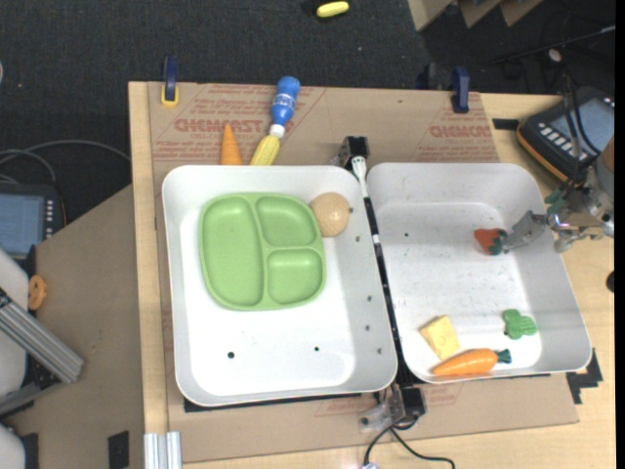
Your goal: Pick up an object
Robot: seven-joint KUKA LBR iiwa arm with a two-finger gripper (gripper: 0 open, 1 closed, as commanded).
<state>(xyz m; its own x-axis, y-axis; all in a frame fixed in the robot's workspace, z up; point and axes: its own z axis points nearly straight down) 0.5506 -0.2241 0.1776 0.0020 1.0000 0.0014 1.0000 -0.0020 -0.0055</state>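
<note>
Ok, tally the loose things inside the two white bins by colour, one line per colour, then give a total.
Green: 2, the divided plate and the small broccoli-like piece
Orange: 1, the carrot
Yellow: 1, the cheese-like wedge
Red: 1, the small piece by the tool
Tan: 1, the ball
Total: 6

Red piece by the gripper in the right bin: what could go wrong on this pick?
1. The red piece is small and sits right at the gripper tip, so it may get nudged rather than caught.
2. It lies on bare bin floor, so a push could slide it away.
3. The gripper is low near the right wall; a scrape seems possible.
</note>
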